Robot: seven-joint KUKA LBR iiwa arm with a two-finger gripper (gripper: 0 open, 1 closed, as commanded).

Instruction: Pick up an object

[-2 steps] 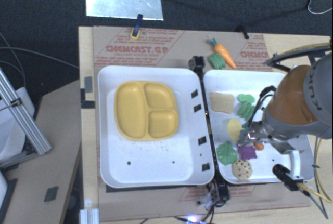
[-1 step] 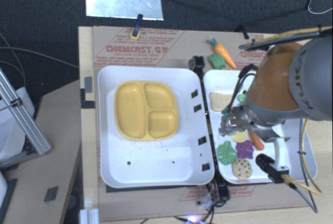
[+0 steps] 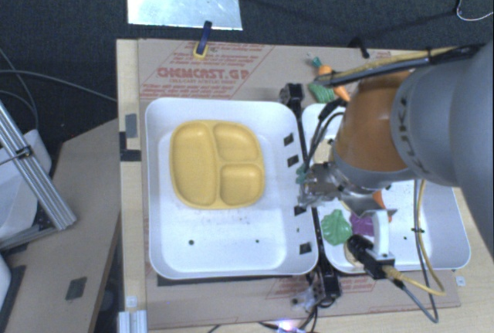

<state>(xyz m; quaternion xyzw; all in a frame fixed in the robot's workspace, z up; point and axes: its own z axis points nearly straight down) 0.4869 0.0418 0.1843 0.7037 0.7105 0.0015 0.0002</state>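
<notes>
Over the right bin (image 3: 455, 242), the arm (image 3: 432, 123) hides its gripper, so finger state cannot be told. Just below the wrist lie a green object (image 3: 336, 227) and a purple object (image 3: 363, 226), touching each other.

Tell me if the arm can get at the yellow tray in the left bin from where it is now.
Probably yes. The yellow tray lies alone and uncovered in the left bin, nothing on it. The arm hangs over the right bin next door, so a short move left should reach it.
</notes>
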